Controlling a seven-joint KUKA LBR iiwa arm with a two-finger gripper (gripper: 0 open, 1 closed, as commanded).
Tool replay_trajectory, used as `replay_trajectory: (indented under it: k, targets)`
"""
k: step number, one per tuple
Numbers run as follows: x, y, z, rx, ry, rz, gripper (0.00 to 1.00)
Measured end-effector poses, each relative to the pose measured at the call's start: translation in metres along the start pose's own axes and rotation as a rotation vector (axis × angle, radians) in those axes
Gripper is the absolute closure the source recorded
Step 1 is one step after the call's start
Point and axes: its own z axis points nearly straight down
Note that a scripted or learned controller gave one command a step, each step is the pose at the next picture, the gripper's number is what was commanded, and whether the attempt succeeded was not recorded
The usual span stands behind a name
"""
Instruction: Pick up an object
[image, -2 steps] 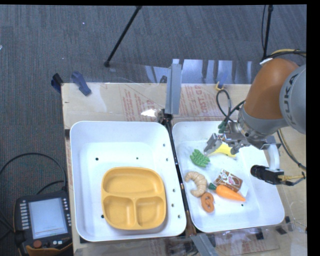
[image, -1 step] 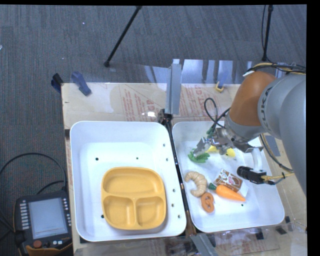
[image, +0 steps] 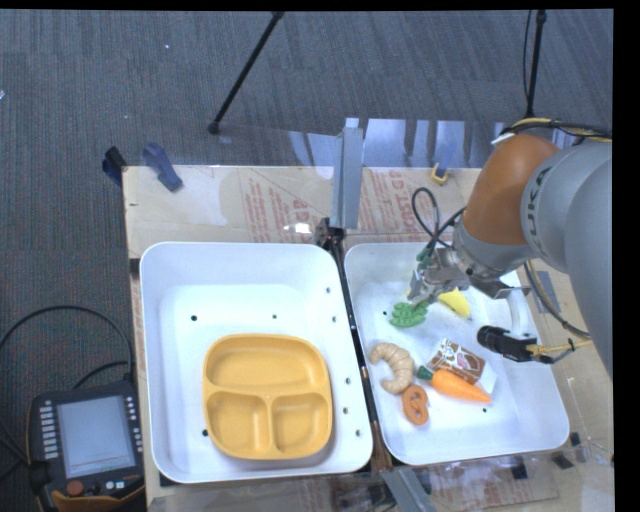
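tool (image: 428, 288) grip: cannot tell (over green toy (image: 407, 315)); near: banana (image: 455, 302); croissant (image: 393, 365); carrot (image: 460, 385)

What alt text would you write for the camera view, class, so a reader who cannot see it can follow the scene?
A grey robot arm's end effector hangs low over a green leafy toy in the right white bin, which also holds a yellow piece, a croissant, a carrot and a brown packet. The left bin holds a yellow divided tray.
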Motion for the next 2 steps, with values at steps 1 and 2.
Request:
replay_trajectory:
  k: [1, 2]
  targets:
    - [0.0, -0.002, 0.003, 0.006, 0.001, 0.001, 0.0]
    - [-0.02, -0.014, 0.021, 0.022, -0.001, -0.018, 0.0]
